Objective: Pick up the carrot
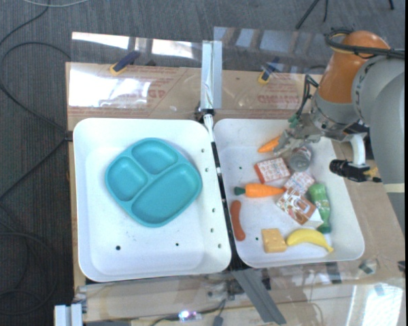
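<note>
A teal plate [154,182] was seen in the white left bin [88,250]. In the white right bin [245,138], an orange carrot [264,191], a yellow banana [309,238] and a red sausage [237,221] were seen.

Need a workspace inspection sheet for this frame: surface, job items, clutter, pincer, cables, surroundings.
Surface: two shallow white bins side by side, left bin, right bin, on a bench.
Job's things: orange carrot with green end, lying mid right bin, untouched; a smaller orange carrot piece lies by the pincer.
Clutter: teal three-compartment plate in left bin; yellow banana, tan cheese block, red sausage, green vegetable, printed snack packets in right bin.
Pincer: pincer low over right bin's far end; finger state unclear.
Cables: black cables on floor.
Surroundings: grey carpet.
</note>
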`<state>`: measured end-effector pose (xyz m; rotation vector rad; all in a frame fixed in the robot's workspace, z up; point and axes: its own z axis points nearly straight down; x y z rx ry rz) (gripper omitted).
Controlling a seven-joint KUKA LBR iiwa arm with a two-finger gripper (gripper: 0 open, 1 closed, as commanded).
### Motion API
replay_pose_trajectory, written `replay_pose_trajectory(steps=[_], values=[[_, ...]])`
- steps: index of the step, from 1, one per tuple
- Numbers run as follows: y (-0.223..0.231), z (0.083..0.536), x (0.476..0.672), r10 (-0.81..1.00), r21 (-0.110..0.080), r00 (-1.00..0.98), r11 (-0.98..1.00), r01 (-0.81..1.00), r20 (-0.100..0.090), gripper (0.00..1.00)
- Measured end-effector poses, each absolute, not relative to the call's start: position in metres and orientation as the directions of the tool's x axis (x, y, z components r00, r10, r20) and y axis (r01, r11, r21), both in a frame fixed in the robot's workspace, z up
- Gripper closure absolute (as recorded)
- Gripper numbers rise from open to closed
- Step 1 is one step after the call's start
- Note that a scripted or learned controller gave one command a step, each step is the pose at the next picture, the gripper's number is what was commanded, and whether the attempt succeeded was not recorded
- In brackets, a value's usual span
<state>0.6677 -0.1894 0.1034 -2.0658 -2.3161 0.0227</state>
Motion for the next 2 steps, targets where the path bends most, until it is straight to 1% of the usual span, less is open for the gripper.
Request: replay_pose_trajectory(steps=[1, 2], values=[[-0.1894, 0.1026, 0.667, 0.993, -0.039, -0.113, 0.114, 0.993, 0.02, 0.0], [-0.1885, 0.1098, 0.6674, 0.993, -0.04, -0.115, 0.116, 0.992, 0.02, 1.0]])
